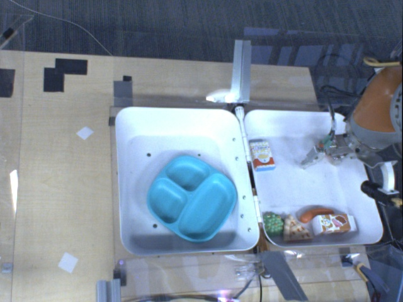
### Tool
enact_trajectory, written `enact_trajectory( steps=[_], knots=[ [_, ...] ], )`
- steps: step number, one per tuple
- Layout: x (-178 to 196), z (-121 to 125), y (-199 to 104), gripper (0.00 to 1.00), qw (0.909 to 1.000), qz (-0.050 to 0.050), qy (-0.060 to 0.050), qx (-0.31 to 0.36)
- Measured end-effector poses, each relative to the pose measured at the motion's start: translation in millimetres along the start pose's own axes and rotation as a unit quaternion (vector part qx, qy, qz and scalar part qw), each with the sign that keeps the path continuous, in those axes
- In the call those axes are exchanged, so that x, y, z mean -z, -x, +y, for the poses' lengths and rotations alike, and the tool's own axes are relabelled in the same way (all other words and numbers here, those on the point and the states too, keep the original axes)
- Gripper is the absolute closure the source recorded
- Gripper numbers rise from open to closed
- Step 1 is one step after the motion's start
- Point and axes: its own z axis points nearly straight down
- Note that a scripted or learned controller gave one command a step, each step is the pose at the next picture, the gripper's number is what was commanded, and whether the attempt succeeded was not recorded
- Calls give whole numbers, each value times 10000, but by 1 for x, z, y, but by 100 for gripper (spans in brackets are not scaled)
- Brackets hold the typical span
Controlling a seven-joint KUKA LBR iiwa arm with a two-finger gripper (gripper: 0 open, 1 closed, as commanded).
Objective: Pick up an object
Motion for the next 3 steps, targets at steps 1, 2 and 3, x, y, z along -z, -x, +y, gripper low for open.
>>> enact_trajectory(
  steps=[1, 2, 3],
  knots=[
    [1, 66, 7, 0, 9984, 28, -44, 558],
    [-1, 77, -65, 0, 9914, -13, -53, 1310],
    [12, 82, -68, 100, 9910, -19, 16, 1337]
  ],
)
